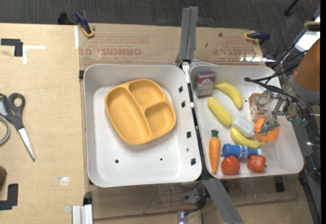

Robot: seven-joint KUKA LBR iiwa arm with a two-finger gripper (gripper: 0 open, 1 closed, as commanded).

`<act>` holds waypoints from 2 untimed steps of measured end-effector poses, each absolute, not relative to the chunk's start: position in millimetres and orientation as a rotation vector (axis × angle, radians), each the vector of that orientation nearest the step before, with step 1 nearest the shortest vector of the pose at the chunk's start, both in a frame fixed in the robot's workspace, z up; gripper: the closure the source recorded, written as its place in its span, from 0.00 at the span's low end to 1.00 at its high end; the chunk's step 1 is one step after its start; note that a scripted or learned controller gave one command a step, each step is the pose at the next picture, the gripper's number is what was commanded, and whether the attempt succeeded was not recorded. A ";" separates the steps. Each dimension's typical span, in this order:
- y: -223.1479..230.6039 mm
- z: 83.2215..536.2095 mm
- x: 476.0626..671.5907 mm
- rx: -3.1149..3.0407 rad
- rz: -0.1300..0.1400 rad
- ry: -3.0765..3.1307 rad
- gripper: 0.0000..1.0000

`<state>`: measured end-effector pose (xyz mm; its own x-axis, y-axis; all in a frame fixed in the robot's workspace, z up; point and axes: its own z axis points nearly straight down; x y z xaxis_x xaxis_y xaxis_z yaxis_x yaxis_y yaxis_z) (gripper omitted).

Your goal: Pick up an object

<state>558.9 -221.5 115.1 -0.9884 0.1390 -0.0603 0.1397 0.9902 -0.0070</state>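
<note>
A pair of scissors (pixel 18 121) is seen lying on the bench (pixel 41 85) at the far left, well apart from the bins. Next comes the left bin (pixel 137 167), and a yellow plate (pixel 140 111) with three parts is seen lying in it. The right bin (pixel 285 167) is set just beside it, and many toys are kept there. A small dark box (pixel 205 83) is found at the far left corner of this bin. A corn cob (pixel 220 111) is laid near the box, and a banana (pixel 230 93) is laid just to the right of the corn. A carrot (pixel 214 152) is placed at the near left side. A red tomato (pixel 230 165) is set beside the carrot, and a blue bottle (pixel 240 151) is laid just behind the tomato. A second banana (pixel 245 138) is seen behind the bottle. A red pepper (pixel 256 163) is placed to the right of the tomato. An orange fruit (pixel 267 131) is seen near the right side of the bin. The gripper (pixel 272 118) is held low over the orange fruit, right at its top. The fingers cannot be made out well, so it cannot be told if they are open or closed.
</note>
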 end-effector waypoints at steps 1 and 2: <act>-221.7 114.5 537.8 0.373 -0.015 3.056 0.00; -222.7 110.3 547.9 0.394 -0.011 3.071 0.00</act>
